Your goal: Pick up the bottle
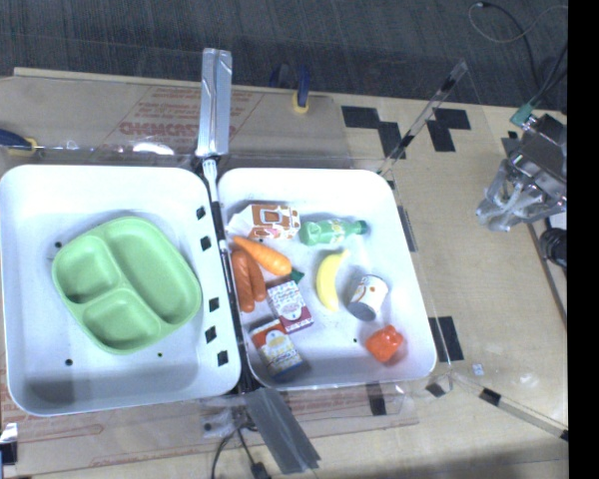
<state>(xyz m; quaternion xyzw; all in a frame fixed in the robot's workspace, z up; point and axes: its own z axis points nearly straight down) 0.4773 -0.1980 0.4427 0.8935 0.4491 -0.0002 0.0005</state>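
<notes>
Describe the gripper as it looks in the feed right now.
The gripper at the right edge is a pale grey, metallic cluster of angular parts, small and blurred. A dark cable curves beside it. No orange band or markings can be made out there.

The arm's end is sitting at the far right of the camera view, over the bare bench and well apart from both bins. What is showing is a grey metallic gripper (520, 190) assembly (partly cut off by the frame's edge), hanging at about the height of the bins' upper rims. Its finger end is pointing left and slightly downward. Whether the fingers are parted or closed is too blurred to tell.
</notes>
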